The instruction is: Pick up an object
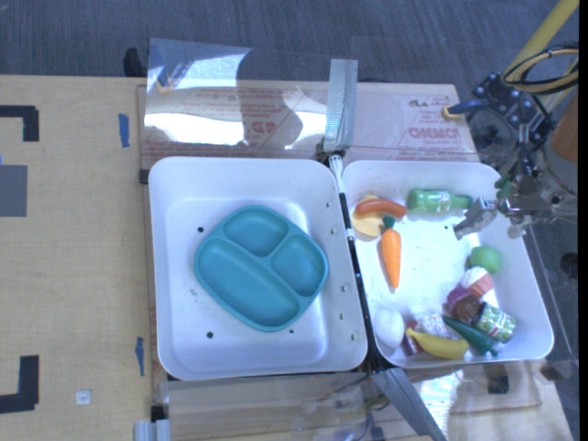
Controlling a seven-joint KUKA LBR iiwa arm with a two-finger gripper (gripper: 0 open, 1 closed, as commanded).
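My gripper (491, 224) hangs over the right side of the right bin (542, 324), open, with nothing between its fingers. Just left of it lies a green bottle (439, 200). A green round fruit (484, 259) sits directly below it in the view. An orange carrot (391, 255) lies in the bin's middle left, under an orange and yellow toy (372, 215). A pile at the bin's near right corner holds a banana (436, 344), a white egg (390, 325), a dark green pepper (470, 332) and a small can (497, 322).
The left bin (175, 209) holds a teal divided plate (262, 266). A metal divider (341, 104) and clear sheeting stand behind the bins. Cables and arm hardware (514, 108) crowd the upper right.
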